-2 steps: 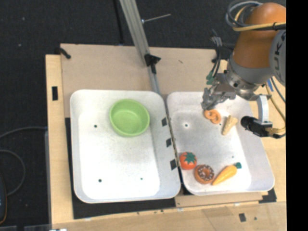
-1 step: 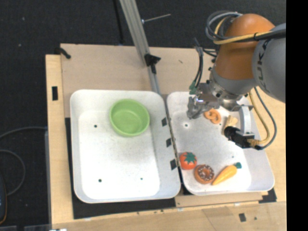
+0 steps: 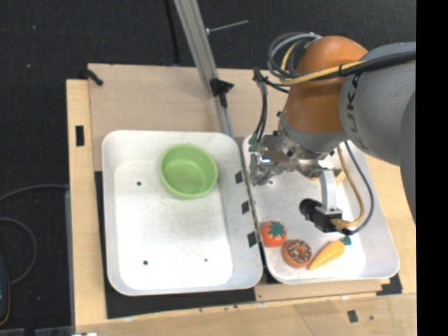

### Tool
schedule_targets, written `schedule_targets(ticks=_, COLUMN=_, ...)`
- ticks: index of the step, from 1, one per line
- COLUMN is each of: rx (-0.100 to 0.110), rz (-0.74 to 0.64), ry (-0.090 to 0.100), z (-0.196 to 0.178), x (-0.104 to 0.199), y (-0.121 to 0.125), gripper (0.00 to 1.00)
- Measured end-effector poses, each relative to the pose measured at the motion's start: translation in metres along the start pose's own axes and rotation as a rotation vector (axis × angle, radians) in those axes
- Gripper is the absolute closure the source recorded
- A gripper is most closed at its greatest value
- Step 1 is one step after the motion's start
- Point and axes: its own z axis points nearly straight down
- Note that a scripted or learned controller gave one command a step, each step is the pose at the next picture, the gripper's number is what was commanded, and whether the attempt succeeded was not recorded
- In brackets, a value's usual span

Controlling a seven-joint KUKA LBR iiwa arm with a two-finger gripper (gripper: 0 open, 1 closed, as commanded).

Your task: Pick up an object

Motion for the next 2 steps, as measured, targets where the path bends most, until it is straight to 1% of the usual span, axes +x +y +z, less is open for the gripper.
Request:
schedule_targets(ticks=1, rx=-0.001, rz=0.004, ry=0.0, z=0.0104, x=0.0455, y=-0.0162, gripper=1.0)
schedule_targets(ticks=2, rx=-0.002, rz=0.006, ry=0.0, z=0.0103, x=0.0455, y=-0.0161, gripper=0.0)
